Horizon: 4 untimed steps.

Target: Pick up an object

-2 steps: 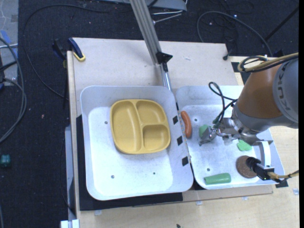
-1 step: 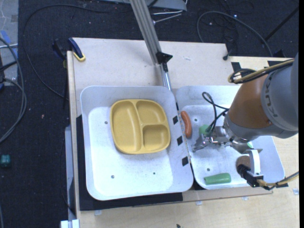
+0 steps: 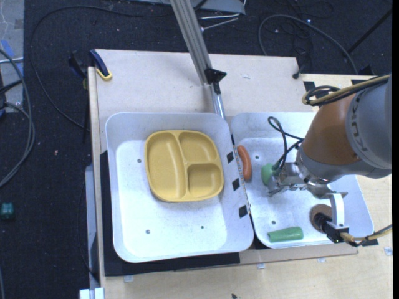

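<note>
The arm point(image 3: 349, 132) entered from the right, over the right bin's point(image 3: 262, 126) right edge. Its grey link and orange band sloped down toward the bin's left side. The gripper point(image 3: 278, 182) sat low near the bin's left edge, about midway between its far and near edges.

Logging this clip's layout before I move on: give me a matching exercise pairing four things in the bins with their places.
Things:
1. yellow plastic divided plate
2. orange sausage-shaped toy
3. green oblong block
4. pincer

Places:
A. near front edge of right bin
B. left bin
C. right bin's left wall
D. over middle of right bin, beside a small green object

Pairs: 1-B, 2-C, 3-A, 4-D
</note>
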Each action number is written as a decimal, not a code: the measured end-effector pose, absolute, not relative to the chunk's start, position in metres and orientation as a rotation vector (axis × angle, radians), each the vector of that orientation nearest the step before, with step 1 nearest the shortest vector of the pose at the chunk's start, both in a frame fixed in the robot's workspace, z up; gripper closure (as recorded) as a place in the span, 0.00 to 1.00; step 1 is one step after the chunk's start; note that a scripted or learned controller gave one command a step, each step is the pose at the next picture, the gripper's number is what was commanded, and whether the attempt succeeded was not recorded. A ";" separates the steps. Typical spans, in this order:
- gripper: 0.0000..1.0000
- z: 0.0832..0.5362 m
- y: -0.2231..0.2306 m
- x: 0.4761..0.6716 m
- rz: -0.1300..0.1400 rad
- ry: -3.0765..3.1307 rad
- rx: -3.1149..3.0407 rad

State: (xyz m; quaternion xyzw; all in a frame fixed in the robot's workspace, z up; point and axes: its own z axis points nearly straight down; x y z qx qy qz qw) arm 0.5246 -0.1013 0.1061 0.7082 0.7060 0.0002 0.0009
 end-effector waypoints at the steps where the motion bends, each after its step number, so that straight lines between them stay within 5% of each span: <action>1: 1.00 0.169 -0.097 0.527 0.005 2.221 2.215; 3: 1.00 0.274 -0.100 0.525 0.004 2.222 2.214; 4: 1.00 0.276 -0.049 0.535 0.003 2.230 2.213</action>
